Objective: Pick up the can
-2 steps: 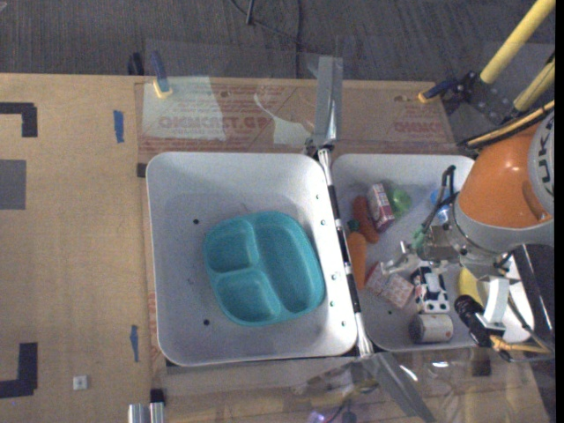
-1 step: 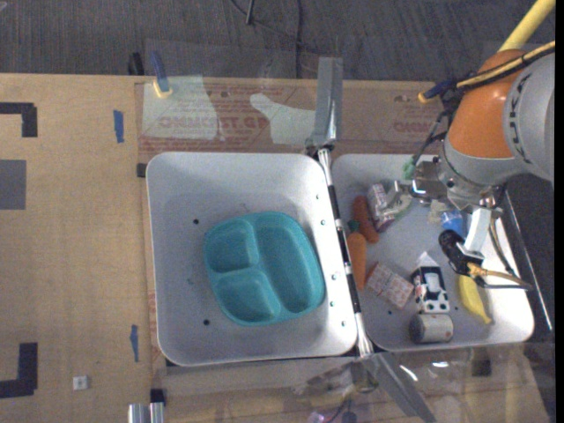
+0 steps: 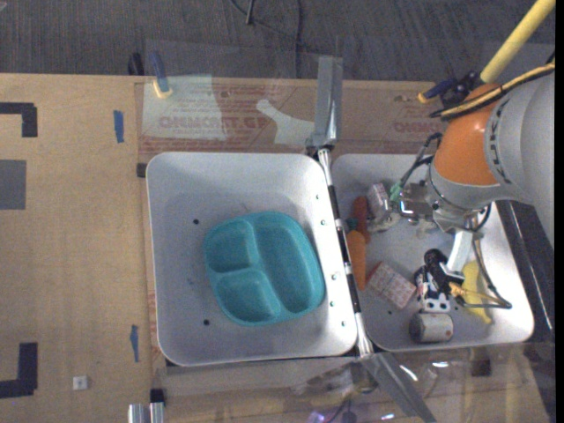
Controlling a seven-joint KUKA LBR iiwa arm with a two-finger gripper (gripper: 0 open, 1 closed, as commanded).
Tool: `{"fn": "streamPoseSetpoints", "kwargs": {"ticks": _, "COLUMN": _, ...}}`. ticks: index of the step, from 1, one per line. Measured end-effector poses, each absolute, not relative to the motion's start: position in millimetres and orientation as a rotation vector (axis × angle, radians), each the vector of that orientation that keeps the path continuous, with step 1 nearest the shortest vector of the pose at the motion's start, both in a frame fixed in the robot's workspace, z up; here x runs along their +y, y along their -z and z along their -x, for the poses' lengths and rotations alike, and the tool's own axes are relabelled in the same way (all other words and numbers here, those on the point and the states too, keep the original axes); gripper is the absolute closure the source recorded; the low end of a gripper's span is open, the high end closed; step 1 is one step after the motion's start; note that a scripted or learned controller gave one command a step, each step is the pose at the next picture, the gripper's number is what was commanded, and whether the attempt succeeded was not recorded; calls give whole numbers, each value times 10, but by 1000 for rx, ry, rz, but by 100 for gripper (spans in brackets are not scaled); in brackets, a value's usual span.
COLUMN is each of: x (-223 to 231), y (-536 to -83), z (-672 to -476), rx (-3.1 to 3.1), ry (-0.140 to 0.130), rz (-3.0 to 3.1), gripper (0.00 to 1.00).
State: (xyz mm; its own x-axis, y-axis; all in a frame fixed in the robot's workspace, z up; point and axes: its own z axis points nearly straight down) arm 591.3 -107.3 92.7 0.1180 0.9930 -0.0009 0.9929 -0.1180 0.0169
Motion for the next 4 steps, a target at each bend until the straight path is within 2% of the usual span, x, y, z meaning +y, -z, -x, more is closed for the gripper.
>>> {"fn": "streamPoseSetpoints", "kwargs": {"ticks": 1, "x": -1115, "y": -884, "z": -6181, "rx": 1817, "ry": -7, "rz": -2556, "gripper": 0}}
{"fn": "streamPoseSetpoints", "kwargs": {"ticks": 2, "x": -1115, "y": -1000, "z": -6193, "rx": 1819, "ry": -5, "rz": -2548, "gripper": 100}}
{"fn": "streamPoseSetpoints", "kwargs": {"ticks": 3, "x": -1108, "y": -999, "z": -6193, "rx": 1821, "ry": -4, "rz": -2547, "gripper": 0}}
{"fn": "streamPoseSetpoints", "kwargs": {"ticks": 4, "x": -1110, "y": -1102, "z": -6200, "rx": 1820, "ry": -5, "rz": -2545, "gripper": 100}}
